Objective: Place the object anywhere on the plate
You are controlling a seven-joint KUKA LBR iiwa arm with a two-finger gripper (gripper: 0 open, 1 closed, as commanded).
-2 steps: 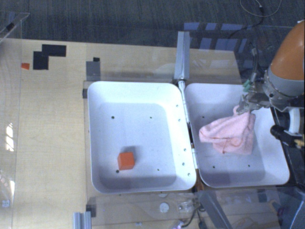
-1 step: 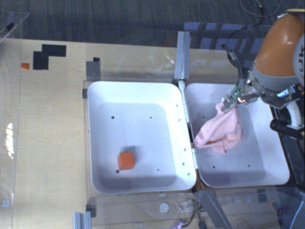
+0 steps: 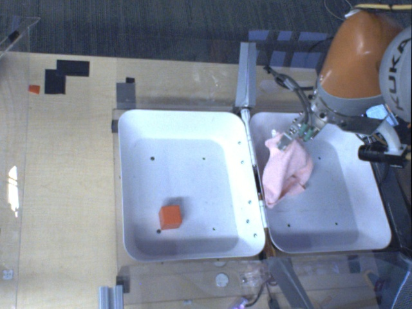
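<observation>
Two bins on the worktop: the claw (image 3: 300,134) is clenched on a pink cloth (image 3: 287,171), which dangles over the right bin (image 3: 360,237), lifted for carrying; an orange block (image 3: 170,217) sits in the left bin (image 3: 138,134).

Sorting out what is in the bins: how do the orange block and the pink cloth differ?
The orange block is small, compact and boxy; the pink cloth is larger, limp and crumpled. The block sits flat on the floor of the left bin, far from the gripper; the cloth hangs from the gripper above the right bin, draped toward the divider. Both are single-coloured.
</observation>
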